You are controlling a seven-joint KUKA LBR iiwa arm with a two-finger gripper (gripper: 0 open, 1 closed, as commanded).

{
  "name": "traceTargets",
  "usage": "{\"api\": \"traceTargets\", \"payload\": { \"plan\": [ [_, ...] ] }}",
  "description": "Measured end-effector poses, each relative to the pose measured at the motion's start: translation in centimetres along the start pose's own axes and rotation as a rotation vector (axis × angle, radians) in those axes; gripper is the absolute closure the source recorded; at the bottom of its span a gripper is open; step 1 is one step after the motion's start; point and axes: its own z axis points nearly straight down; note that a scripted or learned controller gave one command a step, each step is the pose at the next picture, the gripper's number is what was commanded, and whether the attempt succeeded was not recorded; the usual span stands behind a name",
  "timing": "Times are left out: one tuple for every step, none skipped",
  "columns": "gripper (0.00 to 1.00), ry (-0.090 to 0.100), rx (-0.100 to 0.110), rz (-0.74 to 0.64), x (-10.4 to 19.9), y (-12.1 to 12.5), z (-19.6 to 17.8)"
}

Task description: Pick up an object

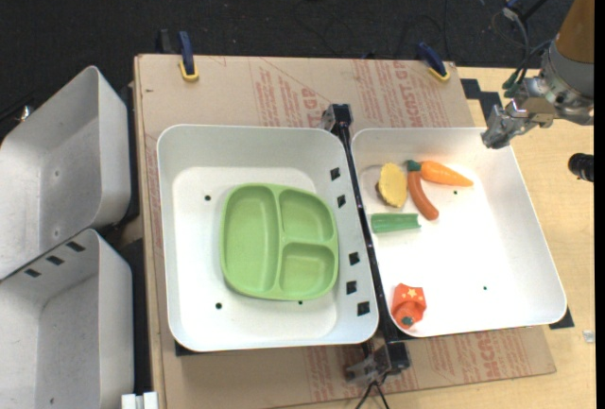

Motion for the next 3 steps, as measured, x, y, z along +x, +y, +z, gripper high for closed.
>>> {"api": "traceTargets", "payload": {
  "plan": [
    [1.00, 0.002, 0.004, 0.000, 0.0, 0.1, -1.2],
    [1.00, 0.005, 0.006, -0.005, 5.1, 0.7, -2.0],
    [1.00, 0.004, 0.009, -0.004, 10.1, 0.1, -0.9]
  ]
}}
